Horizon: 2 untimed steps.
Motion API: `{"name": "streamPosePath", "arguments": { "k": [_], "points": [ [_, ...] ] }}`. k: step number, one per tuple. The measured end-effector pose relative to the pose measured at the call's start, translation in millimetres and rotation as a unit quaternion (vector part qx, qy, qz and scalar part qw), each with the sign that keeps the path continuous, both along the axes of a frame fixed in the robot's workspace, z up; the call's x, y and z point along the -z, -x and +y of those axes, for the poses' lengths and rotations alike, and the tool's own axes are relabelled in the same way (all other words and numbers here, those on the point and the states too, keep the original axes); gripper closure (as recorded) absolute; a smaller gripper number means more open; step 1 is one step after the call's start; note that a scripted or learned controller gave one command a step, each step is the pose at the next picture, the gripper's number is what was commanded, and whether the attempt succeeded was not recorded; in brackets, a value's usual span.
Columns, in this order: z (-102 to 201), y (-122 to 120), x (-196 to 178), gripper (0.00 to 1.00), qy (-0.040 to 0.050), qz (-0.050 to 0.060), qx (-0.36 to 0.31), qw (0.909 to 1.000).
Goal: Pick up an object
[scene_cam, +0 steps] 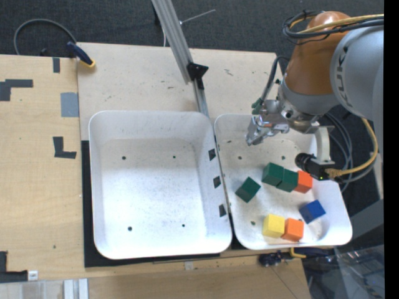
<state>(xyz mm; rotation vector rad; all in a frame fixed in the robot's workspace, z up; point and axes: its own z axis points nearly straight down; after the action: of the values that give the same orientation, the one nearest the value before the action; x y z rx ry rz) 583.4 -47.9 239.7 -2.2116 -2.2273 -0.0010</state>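
The right bin (242,143) holds several small blocks. A dark green cube (248,189) lies near its middle. A longer green block (279,176) touches an orange block (304,182) to its right. A blue cube (312,210) sits near the right rim. A yellow cube (274,225) and an orange cube (293,229) lie side by side at the front. My gripper (257,134) hangs above the bin's back part, behind the green blocks, with nothing between its fingers. The fingertips look close together.
The left bin (100,167) stands beside the right one, sharing a middle rim. A slanted metal post (177,39) rises behind the bins. A cable with a blue and yellow clip (81,53) lies at the back left of the bench.
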Motion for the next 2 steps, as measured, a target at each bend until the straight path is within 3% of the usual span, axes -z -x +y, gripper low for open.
{"name": "streamPosePath", "arguments": {
  "k": [2],
  "points": [
    [87, 23, 8, 1.00, 0.0007, 0.001, 0.001, 1.0000]
  ]
}}
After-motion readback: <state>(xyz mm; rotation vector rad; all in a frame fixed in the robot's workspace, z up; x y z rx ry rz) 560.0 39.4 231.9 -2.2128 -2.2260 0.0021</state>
